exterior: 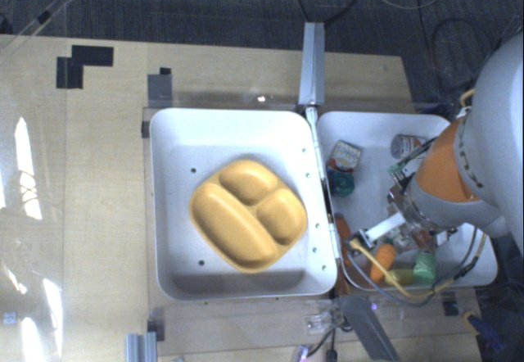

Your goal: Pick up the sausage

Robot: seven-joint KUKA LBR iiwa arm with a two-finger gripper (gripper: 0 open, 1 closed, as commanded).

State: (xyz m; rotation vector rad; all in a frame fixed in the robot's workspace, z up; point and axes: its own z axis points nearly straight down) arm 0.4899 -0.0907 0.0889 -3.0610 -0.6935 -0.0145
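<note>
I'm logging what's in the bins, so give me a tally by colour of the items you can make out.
Large yellow bread-shaped item in the left bin: 1
Small teal item: 1
Silver can-like item: 1
Orange sausage-shaped items: 2, the other by the divider
Small green item: 1
Total: 6; others may be hidden under the arm.

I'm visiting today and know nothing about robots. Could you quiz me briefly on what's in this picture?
1. True or false: the big yellow bread-like lump lies in the left bin.
2. Over which bin does the arm reach? A) left B) right
3. Fill in: the band above the arm's wrist is ____.

Key: 1 true. 2 B, the right bin, where the small items lie, such as a green piece and an orange piece. 3 orange.
</note>
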